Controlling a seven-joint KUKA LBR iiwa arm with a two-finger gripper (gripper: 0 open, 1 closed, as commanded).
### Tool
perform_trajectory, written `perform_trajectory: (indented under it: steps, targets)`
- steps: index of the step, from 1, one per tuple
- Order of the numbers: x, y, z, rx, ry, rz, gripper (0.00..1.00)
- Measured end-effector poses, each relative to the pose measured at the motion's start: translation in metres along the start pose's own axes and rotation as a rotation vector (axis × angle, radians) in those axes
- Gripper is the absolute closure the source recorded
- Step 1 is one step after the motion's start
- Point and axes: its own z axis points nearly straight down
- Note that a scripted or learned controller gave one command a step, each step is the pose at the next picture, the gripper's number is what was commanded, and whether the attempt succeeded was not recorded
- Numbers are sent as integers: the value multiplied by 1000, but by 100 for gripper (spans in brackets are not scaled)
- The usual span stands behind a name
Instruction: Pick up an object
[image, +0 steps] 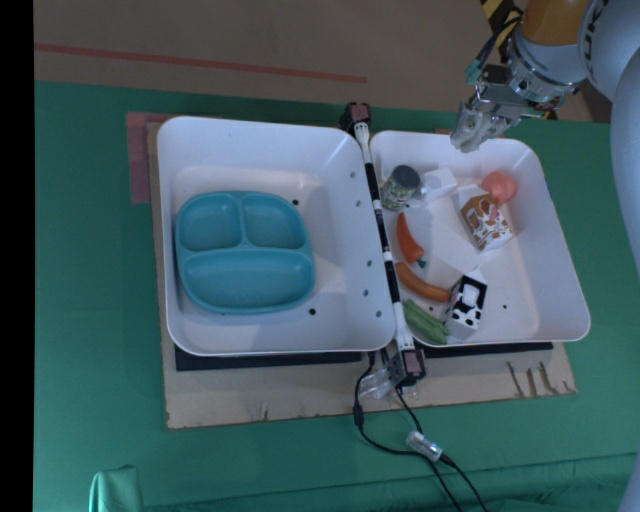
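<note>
The claw (472, 128) is hanging over the far rim of the right bin (545, 290), and whether it is released or clenched cannot be told from this slanted view; nothing is showing between its tips. The candidates are all lying in that bin: a small jar (403, 186) by the divider, a white block (439, 184) just beside it, an orange ball (500, 185) touching a printed carton (485, 221), two orange carrot-like pieces (415, 262), a green pod (425, 322) at the near edge, and a black-and-white box (466, 305). The left bin (200, 150) is carrying a teal divided plate (243, 251).

The risk is crowding. Dropping near the jar and block, the claw is likely to be nudging one while closing on the other. The ball is probably going to roll away. The thin pieces lying flat could be slipping under the tips, and a descent this close to the rim may strike the bin wall.
</note>
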Motion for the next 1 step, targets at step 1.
perform_trajectory:
  steps: [1]
  targets:
    - [-3, 24, 84, 3, 0, 0, 100]
